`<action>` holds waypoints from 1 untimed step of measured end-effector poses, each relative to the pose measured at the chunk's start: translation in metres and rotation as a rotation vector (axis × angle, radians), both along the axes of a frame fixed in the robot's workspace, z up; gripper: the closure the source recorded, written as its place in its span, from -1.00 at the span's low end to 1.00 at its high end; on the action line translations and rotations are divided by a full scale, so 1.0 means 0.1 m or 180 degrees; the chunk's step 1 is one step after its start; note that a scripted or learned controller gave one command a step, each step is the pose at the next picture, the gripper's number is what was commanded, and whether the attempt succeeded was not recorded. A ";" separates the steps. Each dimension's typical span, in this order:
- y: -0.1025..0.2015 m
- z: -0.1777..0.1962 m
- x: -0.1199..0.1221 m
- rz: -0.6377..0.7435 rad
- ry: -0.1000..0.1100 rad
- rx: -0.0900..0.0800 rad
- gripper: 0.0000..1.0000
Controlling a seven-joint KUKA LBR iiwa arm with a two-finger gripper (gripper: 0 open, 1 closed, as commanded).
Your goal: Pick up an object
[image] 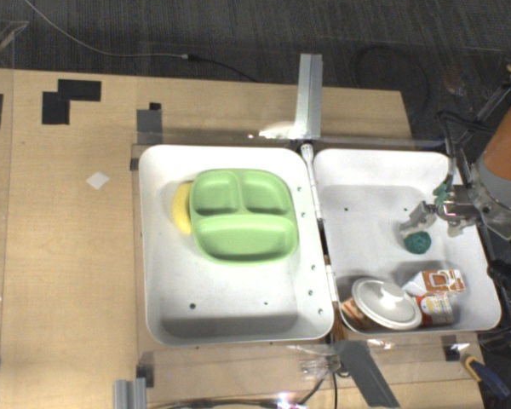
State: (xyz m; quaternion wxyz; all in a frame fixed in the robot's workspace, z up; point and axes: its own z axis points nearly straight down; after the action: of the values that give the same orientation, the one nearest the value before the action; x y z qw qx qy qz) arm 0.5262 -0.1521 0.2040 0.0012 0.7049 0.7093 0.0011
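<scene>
The right bin [366, 186] holds a small teal ball [419, 244] near its right wall. At the bin's front lie a round silver lid [385, 303] and a red and white carton [436, 290]. My gripper [419, 218] reaches in from the right, low over the bin, with its tip just above and slightly left of the teal ball. Nothing shows in its grasp. In the left bin [230, 305], a green divided plate [242, 214] lies flat, with a yellow object [180, 209] partly hidden under its left edge.
A metal divider post [310, 96] stands at the back between the two bins. The grey arm with its orange band [504, 156] hangs over the right bin's right wall. Cables lie on the dark floor behind the bench.
</scene>
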 end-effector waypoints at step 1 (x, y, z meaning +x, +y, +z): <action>-0.30 -1.16 0.34 0.0499 -0.0019 -0.0009 -1.00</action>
State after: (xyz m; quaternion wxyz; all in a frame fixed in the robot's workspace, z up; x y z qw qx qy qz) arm 0.5605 -0.1824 0.0875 0.0043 0.6473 0.7622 0.0022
